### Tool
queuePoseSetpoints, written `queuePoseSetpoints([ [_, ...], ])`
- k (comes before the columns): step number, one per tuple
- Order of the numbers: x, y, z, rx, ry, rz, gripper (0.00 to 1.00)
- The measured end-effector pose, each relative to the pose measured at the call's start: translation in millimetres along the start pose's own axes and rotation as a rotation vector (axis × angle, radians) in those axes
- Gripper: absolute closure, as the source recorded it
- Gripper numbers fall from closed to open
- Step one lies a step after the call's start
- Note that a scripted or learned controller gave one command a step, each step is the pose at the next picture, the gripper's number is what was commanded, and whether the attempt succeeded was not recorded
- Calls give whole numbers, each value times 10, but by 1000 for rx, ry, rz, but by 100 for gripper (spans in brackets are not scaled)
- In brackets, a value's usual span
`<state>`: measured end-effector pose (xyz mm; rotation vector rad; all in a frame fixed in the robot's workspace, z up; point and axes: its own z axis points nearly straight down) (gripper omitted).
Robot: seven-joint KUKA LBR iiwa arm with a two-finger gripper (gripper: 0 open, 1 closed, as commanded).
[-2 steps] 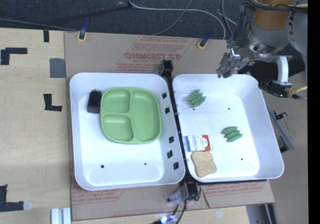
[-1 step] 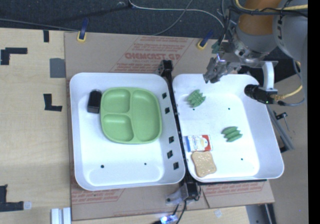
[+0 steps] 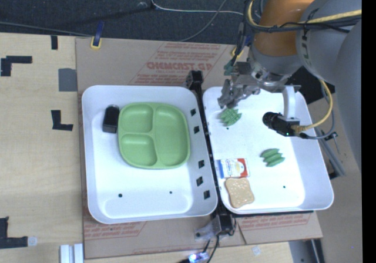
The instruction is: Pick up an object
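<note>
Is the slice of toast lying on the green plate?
No, the slice of toast lies in the right bin, while the green plate sits in the left bin.

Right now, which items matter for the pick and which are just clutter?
In play:
- gripper, above the right bin's far-left corner
- green leafy item, just below it

Lying about:
- green pod
- toast slice
- small carton
- green divided plate, left bin
- black block

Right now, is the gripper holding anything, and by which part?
Cannot be told. The gripper sits just above the leafy green toy vegetable in the right white bin, but no object visibly sits between its fingers.
</note>
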<state>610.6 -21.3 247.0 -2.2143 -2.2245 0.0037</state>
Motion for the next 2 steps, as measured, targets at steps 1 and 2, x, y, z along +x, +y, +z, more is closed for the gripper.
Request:
queuePoseSetpoints([
  [1,458,-151,-27,-1,0,-1,100],
  [2,1058,-346,105,0,1,-2,100],
])
